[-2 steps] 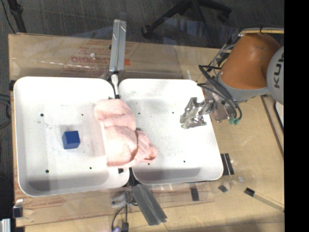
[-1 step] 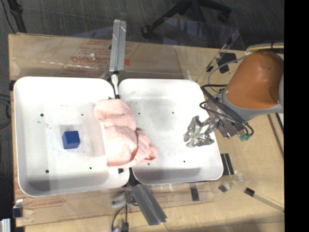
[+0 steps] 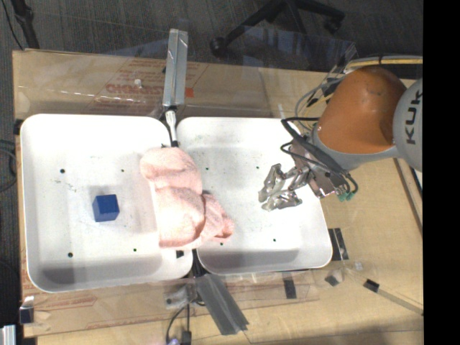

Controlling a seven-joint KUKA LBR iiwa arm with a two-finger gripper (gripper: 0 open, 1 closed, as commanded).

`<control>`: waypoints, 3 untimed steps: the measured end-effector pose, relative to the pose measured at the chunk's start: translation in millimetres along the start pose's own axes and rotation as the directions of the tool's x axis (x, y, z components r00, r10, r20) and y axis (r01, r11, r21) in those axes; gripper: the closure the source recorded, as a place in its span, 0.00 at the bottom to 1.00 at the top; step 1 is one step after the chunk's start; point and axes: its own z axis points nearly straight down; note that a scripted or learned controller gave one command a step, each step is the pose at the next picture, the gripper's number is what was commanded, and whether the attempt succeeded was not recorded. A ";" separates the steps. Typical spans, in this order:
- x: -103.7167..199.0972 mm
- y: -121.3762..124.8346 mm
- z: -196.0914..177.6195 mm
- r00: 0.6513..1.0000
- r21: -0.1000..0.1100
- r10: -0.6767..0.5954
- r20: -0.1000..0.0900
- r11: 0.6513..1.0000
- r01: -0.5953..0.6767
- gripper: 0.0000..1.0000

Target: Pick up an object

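A small blue cube (image 3: 106, 207) lies in the left bin (image 3: 43, 142). A crumpled pink cloth (image 3: 180, 198) is draped over the divide between the two bins, partly in each. My gripper (image 3: 276, 190) hangs over the right bin (image 3: 237, 131), in its right half, well to the right of the cloth. Its metal fingers (image 3: 272, 182) stand a little apart, and I see nothing between them.
A grey bar (image 3: 174, 67) lies on the bench behind the bins, ending at the divide. The arm's orange band (image 3: 359, 110) and loose cables (image 3: 316, 157) overhang the right bin's far right side. Brackets (image 3: 219, 304) sit along the front edge.
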 end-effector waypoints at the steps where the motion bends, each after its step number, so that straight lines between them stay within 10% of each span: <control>1: -22.0 -24.5 25.8 0.973 0.001 0.231 0.001 0.973 -0.231 1.00; 2: 15.9 -19.1 1.6 0.997 -0.002 0.073 -0.003 0.997 -0.073 1.00; 3: -40.4 -39.2 -30.1 0.983 0.001 0.184 0.001 0.983 -0.184 1.00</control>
